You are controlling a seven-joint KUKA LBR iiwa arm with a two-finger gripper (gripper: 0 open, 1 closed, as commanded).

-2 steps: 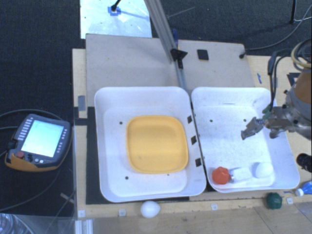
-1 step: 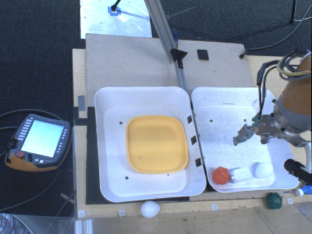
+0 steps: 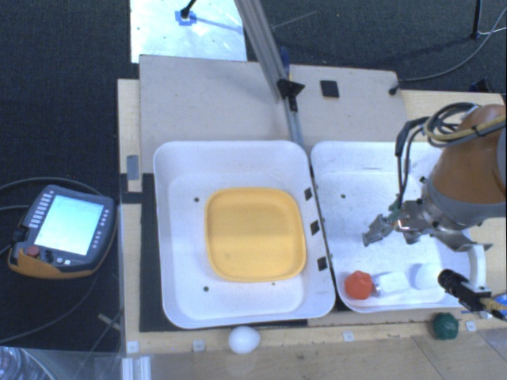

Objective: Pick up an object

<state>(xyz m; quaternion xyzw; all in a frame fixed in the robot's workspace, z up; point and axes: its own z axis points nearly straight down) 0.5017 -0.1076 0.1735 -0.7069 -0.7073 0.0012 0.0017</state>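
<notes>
The gripper [image 3: 379, 229] hangs over the right bin [image 3: 348, 180], near the bin's middle, its dark fingers pointing toward nine o'clock; whether they are open or shut cannot be told from this angle, and nothing shows between them. Behind it, at three o'clock, rises the arm [image 3: 467, 172] with its orange band and a loop of black cable on top.

Below the gripper, toward six o'clock, three things lie along the bin's near wall: a red-orange ball [image 3: 359, 285] at the left, a small white piece [image 3: 390, 283] just beside it, and a white round object [image 3: 425, 275] further right. All three lie apart from the gripper.

At nine o'clock from the gripper sits the left bin [image 3: 178, 212], and inside it rests a yellow square plate [image 3: 255, 233], flat in the middle.

Outside the bins, on the bench edge at about seven o'clock, lies a white egg-shaped object [image 3: 244, 340]; at five o'clock a dark green ball [image 3: 445, 326]. Far off at nine o'clock, on the dark floor, lies a control pendant [image 3: 63, 229] with a lit screen, its writing too small to read.
</notes>
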